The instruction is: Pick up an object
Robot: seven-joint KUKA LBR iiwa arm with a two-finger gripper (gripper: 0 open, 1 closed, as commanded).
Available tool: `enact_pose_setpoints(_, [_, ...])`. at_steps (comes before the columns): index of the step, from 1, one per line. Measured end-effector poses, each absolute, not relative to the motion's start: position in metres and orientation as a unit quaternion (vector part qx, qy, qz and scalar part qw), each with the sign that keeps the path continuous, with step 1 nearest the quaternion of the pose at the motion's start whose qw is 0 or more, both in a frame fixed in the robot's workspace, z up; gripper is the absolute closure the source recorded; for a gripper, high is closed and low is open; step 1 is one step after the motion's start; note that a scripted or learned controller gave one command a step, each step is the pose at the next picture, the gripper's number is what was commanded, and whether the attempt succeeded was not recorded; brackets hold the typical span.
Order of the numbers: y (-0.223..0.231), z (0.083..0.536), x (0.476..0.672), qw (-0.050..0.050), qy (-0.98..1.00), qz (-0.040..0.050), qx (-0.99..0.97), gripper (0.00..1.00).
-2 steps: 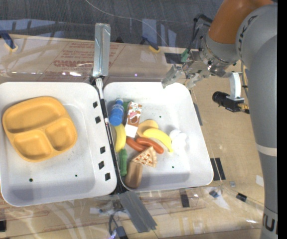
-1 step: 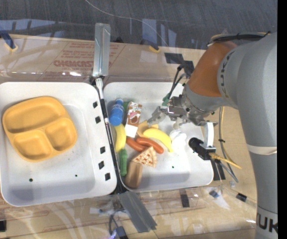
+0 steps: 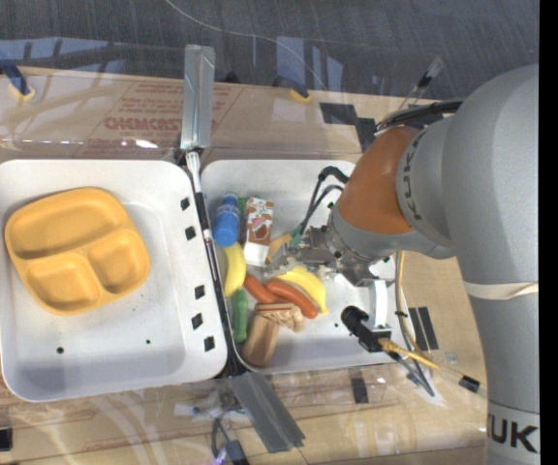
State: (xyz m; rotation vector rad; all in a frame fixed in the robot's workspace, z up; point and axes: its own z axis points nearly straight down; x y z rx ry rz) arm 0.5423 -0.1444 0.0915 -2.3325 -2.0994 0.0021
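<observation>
1. You see the grey arm's two-finger gripper (image 3: pixel 303 253) low in the right white bin (image 3: pixel 289 174), over the toy pile; its state can't be told, the wrist hides it.
2. Just beside it lie a yellow plastic banana (image 3: pixel 306 286) and an orange-red toy sausage (image 3: pixel 292 297).
3. Along that bin's left wall: a blue bottle (image 3: pixel 226 220), a yellow corn-like piece (image 3: pixel 232 268), a green piece (image 3: pixel 240 315), a brown cylinder (image 3: pixel 262 341). A small red-and-white carton (image 3: pixel 258 225) sits near the bottle.
4. The left white bin (image 3: pixel 95 366) holds a yellow three-compartment tray (image 3: pixel 76 248).

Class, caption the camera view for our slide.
Arm over right bin of toy food; yellow tray in left bin.
</observation>
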Motion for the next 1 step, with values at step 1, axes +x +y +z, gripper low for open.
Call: enact_pose_setpoints(1, [-0.1453, 0.1015, 0.5429, 0.001, -0.670, 0.0013, -0.742, 1.00])
